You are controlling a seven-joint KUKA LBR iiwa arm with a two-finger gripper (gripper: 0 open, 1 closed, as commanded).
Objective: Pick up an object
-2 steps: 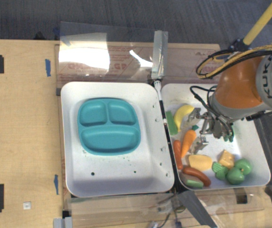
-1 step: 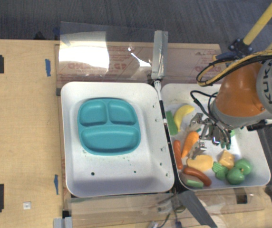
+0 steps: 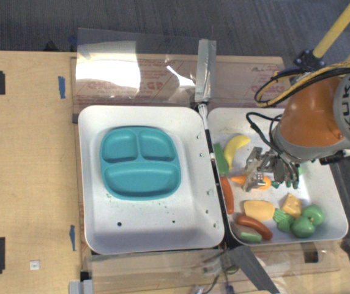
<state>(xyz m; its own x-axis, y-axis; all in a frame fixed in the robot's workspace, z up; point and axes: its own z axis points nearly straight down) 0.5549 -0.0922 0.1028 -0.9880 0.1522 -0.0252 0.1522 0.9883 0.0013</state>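
Note:
The right bin [image 3: 337, 188] holds several toy foods. A yellow banana [image 3: 237, 144] lies at its upper left beside a green piece [image 3: 220, 158]. An orange carrot-like piece [image 3: 246, 180] sits right under my gripper [image 3: 259, 171], which hangs low over the bin's middle. It partly hides that piece. A red pepper [image 3: 227, 196] lies along the left wall. Toward the front are a yellow-orange chunk [image 3: 259, 210], a hot dog [image 3: 253, 226], a cheese wedge [image 3: 291, 204] and green items [image 3: 303, 222].
The left bin [image 3: 95, 225] carries a teal divided plate [image 3: 141, 162]. A ridge where the two bins meet runs just left of the toys. The arm's orange band [image 3: 309, 118] and black cables [image 3: 267, 124] overhang the right bin's back part.

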